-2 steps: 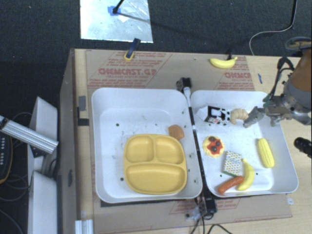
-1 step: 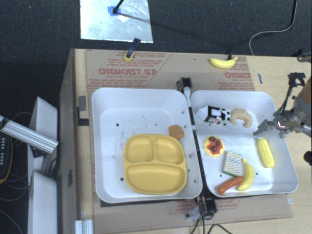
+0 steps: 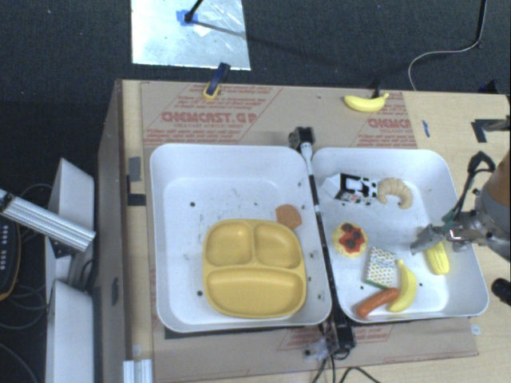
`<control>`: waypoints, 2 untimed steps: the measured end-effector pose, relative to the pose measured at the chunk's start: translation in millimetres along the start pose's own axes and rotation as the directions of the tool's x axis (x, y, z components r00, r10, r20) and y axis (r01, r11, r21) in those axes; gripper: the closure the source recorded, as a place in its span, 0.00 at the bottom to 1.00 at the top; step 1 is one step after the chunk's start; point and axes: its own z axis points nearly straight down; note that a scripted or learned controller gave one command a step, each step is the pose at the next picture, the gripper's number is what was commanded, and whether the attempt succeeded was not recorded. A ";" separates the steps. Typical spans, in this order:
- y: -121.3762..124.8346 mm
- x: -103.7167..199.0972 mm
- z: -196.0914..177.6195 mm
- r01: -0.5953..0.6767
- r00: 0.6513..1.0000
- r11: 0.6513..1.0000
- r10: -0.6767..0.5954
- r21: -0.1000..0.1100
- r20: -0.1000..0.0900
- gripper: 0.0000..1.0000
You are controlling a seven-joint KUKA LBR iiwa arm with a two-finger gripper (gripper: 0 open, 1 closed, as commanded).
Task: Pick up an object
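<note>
Gripper (image 3: pixel 435 239) low over the right bin (image 3: pixel 459 294), at its right side.

The arm enters from the right edge of the frame, and whether the gripper is apart or together cannot be told. Just below it lies a small yellow corn piece (image 3: pixel 437 258), apparently touching it. Lower in that bin sit a banana (image 3: pixel 406 287), an orange carrot (image 3: pixel 375 302) and a checkered wedge (image 3: pixel 380 268); a croissant (image 3: pixel 398 191) and a black-and-white toy (image 3: pixel 354 188) lie toward its top, a pizza piece (image 3: pixel 350 238) mid-left. The left bin (image 3: pixel 172 214) holds a yellow divided tray (image 3: pixel 254 266) and a brown cookie (image 3: pixel 289 215). A second banana (image 3: pixel 366 100) rests on the tabletop (image 3: pixel 239 114) above.
</note>
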 end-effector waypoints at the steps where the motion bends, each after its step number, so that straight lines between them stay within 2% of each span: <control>1: 78.4 45.4 -15.2 0.003 1.000 1.000 -0.003 -0.003 0.000 0.00; 2: 44.9 2.6 12.9 0.000 1.000 1.000 0.000 0.001 0.001 0.00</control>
